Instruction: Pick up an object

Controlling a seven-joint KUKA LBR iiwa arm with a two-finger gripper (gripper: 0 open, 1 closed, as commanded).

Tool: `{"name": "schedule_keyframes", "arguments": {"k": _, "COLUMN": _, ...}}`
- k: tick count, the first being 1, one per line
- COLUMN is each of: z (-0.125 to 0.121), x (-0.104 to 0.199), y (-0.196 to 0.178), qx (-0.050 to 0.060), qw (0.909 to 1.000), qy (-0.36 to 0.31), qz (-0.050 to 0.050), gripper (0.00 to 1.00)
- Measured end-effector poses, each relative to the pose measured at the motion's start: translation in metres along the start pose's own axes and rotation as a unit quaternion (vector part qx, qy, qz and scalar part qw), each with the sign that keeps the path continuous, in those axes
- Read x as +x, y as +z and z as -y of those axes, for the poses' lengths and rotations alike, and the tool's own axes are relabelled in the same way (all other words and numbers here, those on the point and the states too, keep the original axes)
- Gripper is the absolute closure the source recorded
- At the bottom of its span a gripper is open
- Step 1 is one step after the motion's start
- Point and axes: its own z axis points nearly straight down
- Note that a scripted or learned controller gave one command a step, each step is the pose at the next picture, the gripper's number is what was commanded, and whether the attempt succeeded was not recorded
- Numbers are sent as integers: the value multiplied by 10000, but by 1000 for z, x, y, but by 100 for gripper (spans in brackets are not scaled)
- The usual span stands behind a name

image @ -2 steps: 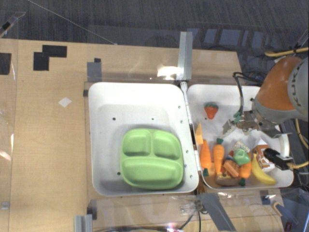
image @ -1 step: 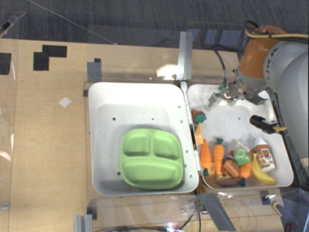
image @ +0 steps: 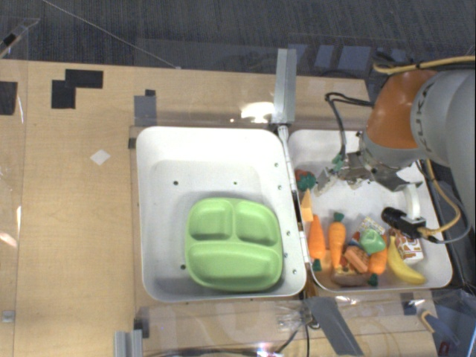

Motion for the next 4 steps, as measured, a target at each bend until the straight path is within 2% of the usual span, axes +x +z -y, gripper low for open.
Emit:
{"name": "schedule_keyframes", "arguments": {"k": 1, "z": 72, "x": -3, "y": 13, "qx": -110, "qw": 9999, "qy": 2, "qz": 23, "gripper": 0}}
{"name": "schedule_keyframes", "arguments": {"k": 2, "z": 87, "x": 16, "y": 12, "qx": -158, "qw": 9997, "qy": -177, "qz": 68, "gripper": 0}}
{"name": "schedule_keyframes", "arguments": {"k": 3, "z": 105, "x": 17, "y": 12, "qx": -175, "qw": 9997, "qy": -187, "qz": 54, "gripper": 0}}
{"name": "schedule_keyframes", "arguments": {"k": 4, "z": 104, "x": 20, "y": 4, "qx": -145, "qw": 9997, "qy": -206, "qz": 2, "gripper": 100}}
